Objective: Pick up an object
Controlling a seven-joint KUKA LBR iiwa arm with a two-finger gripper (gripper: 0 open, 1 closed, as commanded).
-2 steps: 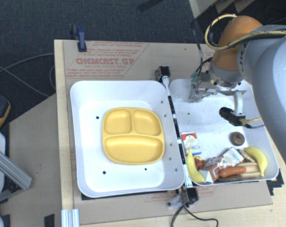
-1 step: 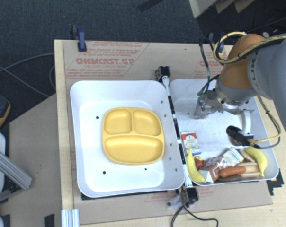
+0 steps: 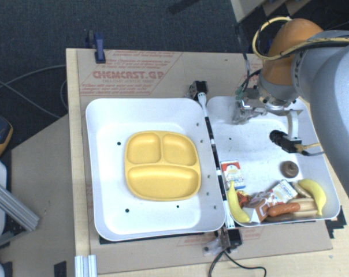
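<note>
We are hovering our gripper (image 3: 244,115) at upper right.
We are eyeing a curved yellow banana (image 3: 316,194); finger state unclear.

Even, fairly bright overhead light falls on the bench, soft and without hard edges. The two shallow white plastic bins (image 3: 105,154) come close to washing out, their walls almost blending into their floors. The yellow three-compartment plastic plate (image 3: 162,165) shows only faint shading in its hollows. A soft shadow lies under the bulky grey arm with the orange band (image 3: 313,56), which looks slightly blurred. The dark carpet (image 3: 76,10) is dim and grainy. Small items look soft and low in detail.
</note>
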